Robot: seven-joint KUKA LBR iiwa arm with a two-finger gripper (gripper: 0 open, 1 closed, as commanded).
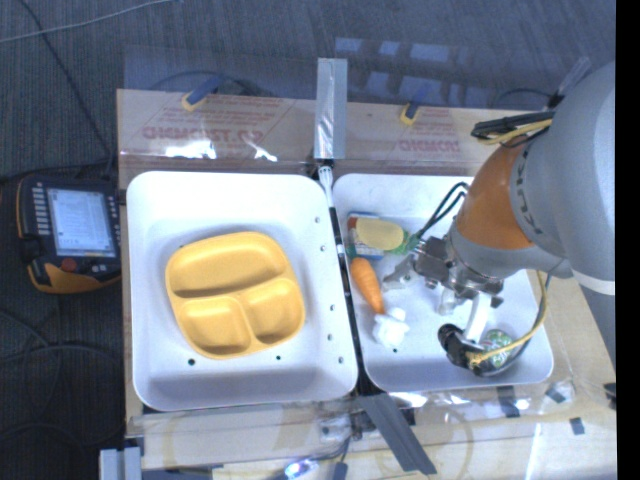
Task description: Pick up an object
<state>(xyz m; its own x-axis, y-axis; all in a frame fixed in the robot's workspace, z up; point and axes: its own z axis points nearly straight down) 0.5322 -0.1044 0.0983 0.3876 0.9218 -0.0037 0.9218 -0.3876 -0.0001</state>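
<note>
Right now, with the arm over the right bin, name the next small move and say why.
Probably slide the end effector toward the view's left, until it is above the carrot. It hangs over the middle of the right bin, and the carrot lies apart from it, along the wall beside the other bin, so it looks like an easy target.

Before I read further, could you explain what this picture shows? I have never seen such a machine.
This is one picture, taken by a fixed camera above a bench, looking down at a slant. The big grey and orange shape on the right is a robot arm, moved by a program. Its gripper is low over the right bin. In that bin lie a carrot, a yellow-green item and a small white thing. The left bin holds a yellow tray with compartments. I cannot tell from this view whether the gripper holds anything.
</note>
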